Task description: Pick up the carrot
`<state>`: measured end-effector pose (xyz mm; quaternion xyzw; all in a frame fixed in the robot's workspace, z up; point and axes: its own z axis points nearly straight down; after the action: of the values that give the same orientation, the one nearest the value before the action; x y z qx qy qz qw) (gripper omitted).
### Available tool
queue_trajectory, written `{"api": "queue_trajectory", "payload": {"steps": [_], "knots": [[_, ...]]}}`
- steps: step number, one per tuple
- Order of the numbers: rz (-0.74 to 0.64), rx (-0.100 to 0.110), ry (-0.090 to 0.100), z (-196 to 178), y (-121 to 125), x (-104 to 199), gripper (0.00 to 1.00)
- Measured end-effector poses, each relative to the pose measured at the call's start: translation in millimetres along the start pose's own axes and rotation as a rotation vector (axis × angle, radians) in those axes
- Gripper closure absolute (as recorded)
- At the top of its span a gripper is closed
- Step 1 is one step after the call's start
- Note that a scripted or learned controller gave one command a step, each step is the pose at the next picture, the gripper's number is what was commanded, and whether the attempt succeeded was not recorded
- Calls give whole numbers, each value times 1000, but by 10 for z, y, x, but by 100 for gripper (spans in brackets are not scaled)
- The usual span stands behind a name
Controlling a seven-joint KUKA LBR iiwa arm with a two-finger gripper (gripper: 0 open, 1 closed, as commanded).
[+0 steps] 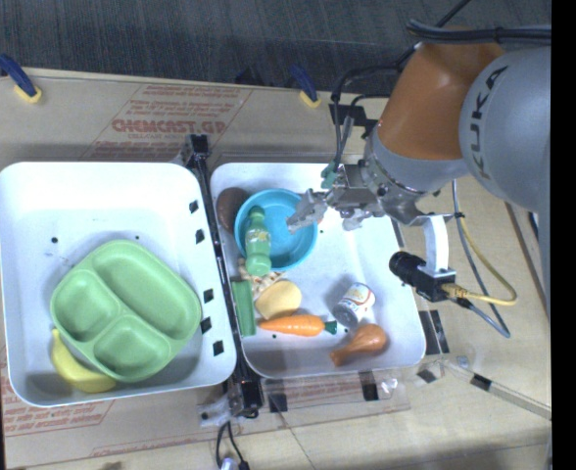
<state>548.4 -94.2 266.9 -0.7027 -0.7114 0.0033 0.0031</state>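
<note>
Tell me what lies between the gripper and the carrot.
In the camera view, the gripper hangs over the blue bowl. The bowl's near rim and a pale yellow piece lie between it and the carrot.

pincer (312, 211) over bowl (290, 243) in right bin (396, 292), bottle (258, 242) just left of pincer, carrot (293, 326) nearer the camera below it, can (355, 304) down-right, divided plate (126, 308) in left bin (24, 262) far left
</note>
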Motion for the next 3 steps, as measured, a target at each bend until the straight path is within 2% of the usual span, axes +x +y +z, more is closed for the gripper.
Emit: {"api": "queue_trajectory", "payload": {"steps": [1, 2, 3], "knots": [[-23, 7, 0, 735, -453, 4, 0], [-113, 1, 2, 1769, -713, -88, 0], [-125, 5, 2, 1671, -709, -91, 100]]}}
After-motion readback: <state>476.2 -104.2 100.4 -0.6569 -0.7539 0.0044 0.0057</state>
